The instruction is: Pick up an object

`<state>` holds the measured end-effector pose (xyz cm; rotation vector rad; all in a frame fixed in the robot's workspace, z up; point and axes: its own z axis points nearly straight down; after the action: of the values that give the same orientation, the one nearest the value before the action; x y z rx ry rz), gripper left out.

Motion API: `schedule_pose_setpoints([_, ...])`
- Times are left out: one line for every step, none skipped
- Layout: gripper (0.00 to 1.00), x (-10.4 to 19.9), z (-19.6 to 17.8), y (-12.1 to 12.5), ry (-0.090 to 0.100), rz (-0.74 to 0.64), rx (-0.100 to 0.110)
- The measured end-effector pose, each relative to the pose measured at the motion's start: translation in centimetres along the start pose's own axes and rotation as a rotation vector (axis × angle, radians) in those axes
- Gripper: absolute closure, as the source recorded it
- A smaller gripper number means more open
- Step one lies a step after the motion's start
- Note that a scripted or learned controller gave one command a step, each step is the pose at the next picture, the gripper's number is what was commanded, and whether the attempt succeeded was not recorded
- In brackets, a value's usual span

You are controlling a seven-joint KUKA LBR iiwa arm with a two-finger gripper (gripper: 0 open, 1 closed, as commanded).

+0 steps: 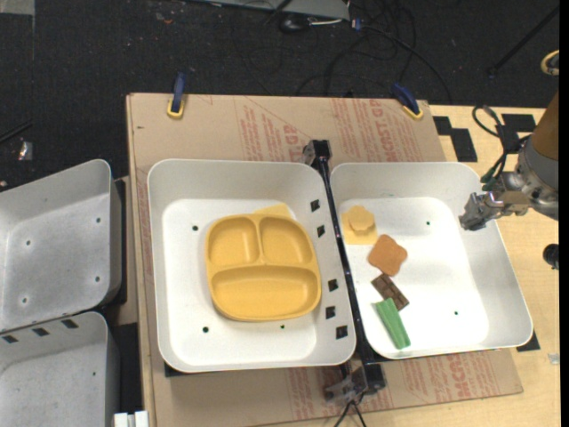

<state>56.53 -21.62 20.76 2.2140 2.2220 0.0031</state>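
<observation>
While the gripper (473,213) hung over the right white bin's (462,327) far-right rim, fingers too blurry to tell, a pale yellow block (359,221), orange-brown piece (388,254), brown chunk (389,291) and green stick (391,323) lay along its left side.

A grey arm (544,154) with an orange band, ending in a metallic gripper (474,212).

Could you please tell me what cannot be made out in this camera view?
- Gripper: small and blurred at the right bin's rim; finger state unreadable.
- Arm: cut off by the right edge.
- Yellow divided tray: hides whatever pale piece pokes out behind its top edge.
</observation>
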Motion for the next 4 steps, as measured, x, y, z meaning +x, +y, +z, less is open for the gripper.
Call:
schedule_pose_setpoints([1.00, 0.8, -6.0, 0.0, -0.001, 0.000, -0.003])
schedule_pose_setpoints([1.00, 6.0, -4.6, 1.2, 0.003, -0.004, 0.005])
schedule_pose_setpoints([1.00, 12.4, -4.0, 2.2, 0.003, -0.005, 0.005])
schedule_pose_setpoints([1.00, 17.9, -3.3, 3.7, 0.003, -0.005, 0.003])
